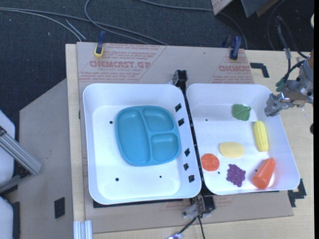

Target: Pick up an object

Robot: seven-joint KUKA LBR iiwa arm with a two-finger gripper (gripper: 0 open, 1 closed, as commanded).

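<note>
Hand (273, 106): we see it over the right bin's (214, 96) far right rim (finger state: we cannot tell).
Objects: green piece (241, 112), corn (260, 136), carrot (264, 173) lie in that bin.

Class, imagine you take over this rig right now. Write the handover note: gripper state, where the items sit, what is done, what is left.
Gripper: above the right bin's far right edge, nothing seen held; fingers' state unclear.
Right bin: green leafy toy, corn cob, yellow oval piece, tomato slice, purple grapes, carrot.
Left bin: blue divided plate.
Done: nothing picked.
Left: choose an item, descend, grasp, lift. The green leafy toy and corn cob lie nearest.
</note>
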